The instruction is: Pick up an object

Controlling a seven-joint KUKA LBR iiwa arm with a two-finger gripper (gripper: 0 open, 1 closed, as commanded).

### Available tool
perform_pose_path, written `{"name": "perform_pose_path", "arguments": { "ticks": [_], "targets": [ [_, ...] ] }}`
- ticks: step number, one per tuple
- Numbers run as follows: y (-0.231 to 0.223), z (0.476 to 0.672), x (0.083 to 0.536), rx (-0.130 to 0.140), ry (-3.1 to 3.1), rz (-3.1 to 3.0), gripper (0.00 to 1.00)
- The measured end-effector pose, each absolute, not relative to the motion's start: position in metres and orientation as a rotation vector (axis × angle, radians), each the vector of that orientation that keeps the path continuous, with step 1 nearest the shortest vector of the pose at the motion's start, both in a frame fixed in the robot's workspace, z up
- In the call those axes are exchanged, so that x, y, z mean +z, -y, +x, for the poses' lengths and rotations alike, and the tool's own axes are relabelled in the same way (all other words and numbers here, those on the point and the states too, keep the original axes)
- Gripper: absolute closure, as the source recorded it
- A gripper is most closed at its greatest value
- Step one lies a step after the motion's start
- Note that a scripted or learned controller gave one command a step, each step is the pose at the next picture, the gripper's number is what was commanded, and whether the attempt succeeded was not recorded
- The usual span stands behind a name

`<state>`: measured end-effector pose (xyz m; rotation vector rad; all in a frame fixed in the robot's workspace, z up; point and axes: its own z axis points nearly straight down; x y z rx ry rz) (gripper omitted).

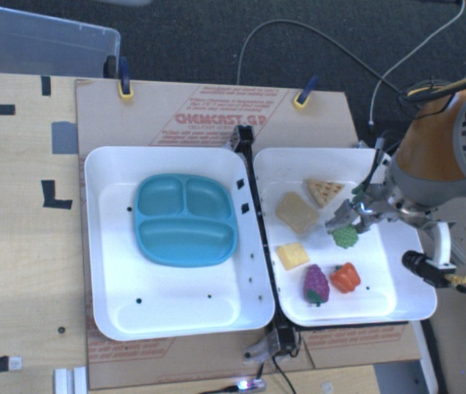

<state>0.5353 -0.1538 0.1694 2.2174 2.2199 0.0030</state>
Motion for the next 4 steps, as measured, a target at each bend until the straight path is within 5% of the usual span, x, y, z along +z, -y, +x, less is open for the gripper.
{"name": "perform_pose_path", "arguments": {
  "ticks": [2,4],
  "targets": [
    [0.151,0.533,0.261,0.003,-2.22,2.217,1.0],
    [0.051,0.558,0.26,0.0,-2.23,2.215,1.0]
  ]
}}
